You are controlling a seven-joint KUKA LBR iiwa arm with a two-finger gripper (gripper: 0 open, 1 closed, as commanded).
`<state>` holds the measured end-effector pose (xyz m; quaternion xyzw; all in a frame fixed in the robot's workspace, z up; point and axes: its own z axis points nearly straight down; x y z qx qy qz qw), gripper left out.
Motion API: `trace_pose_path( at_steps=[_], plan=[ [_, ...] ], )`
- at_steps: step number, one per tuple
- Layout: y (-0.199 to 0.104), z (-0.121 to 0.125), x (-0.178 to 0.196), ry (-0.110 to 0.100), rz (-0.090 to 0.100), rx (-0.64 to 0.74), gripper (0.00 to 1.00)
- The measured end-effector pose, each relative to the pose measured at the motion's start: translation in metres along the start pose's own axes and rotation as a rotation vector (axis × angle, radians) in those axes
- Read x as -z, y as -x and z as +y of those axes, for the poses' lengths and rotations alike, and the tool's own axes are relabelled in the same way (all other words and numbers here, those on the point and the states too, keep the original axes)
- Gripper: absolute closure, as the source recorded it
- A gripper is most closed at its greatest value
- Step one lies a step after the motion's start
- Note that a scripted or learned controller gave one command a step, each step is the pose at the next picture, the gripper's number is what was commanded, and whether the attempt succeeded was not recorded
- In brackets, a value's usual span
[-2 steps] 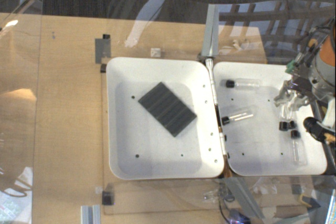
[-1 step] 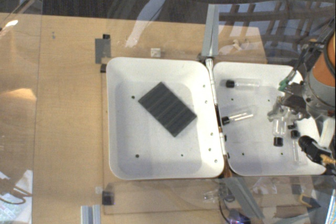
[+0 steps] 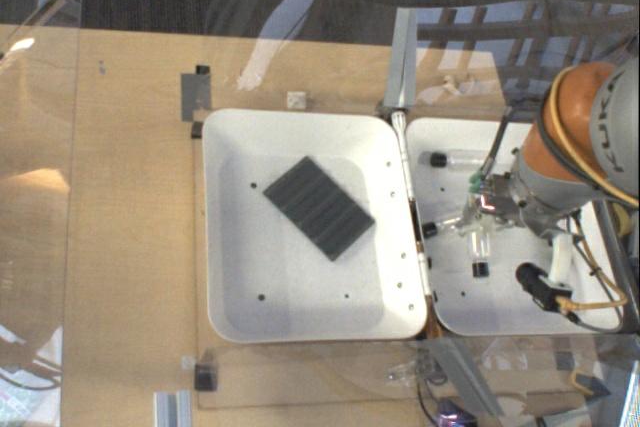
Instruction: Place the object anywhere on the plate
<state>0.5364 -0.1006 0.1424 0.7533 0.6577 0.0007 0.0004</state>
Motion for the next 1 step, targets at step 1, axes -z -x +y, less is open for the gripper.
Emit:
trace_pose_path(
  at_steps=[1],
  plan=[
    [-0.0002,0.0286,-0.0391,0.004,0.0,0.02,1.0]
  ],
)
